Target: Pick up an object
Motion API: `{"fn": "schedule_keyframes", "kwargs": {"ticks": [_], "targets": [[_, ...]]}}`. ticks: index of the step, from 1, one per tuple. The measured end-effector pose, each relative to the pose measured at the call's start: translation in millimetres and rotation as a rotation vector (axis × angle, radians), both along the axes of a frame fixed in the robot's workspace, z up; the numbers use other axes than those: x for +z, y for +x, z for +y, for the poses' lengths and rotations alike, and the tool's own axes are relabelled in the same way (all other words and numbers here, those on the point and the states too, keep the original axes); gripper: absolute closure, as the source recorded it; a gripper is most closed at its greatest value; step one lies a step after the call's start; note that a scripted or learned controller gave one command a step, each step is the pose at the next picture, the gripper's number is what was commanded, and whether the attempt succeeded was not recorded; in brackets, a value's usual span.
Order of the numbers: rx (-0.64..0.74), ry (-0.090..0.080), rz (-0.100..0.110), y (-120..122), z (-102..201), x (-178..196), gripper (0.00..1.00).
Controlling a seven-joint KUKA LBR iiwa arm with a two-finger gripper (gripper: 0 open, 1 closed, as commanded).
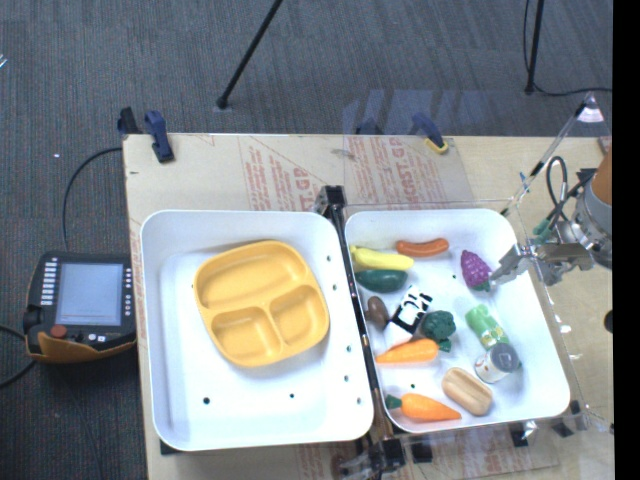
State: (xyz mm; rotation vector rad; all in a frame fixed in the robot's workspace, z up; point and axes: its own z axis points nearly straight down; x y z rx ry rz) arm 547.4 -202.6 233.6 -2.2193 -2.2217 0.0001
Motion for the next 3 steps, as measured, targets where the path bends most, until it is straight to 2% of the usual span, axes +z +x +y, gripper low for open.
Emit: {"fn": "schedule_keyframes", "kwargs": {"ticks": [1,2,3], "targets": [[-0.332,0.014,0.018,-23,-1,-146,0.0],[-0.335,0.011,0.016,-23,-4,-135,1.0],[-0.341,0.002,-0.006,-22,57,-19,1.0]]}}
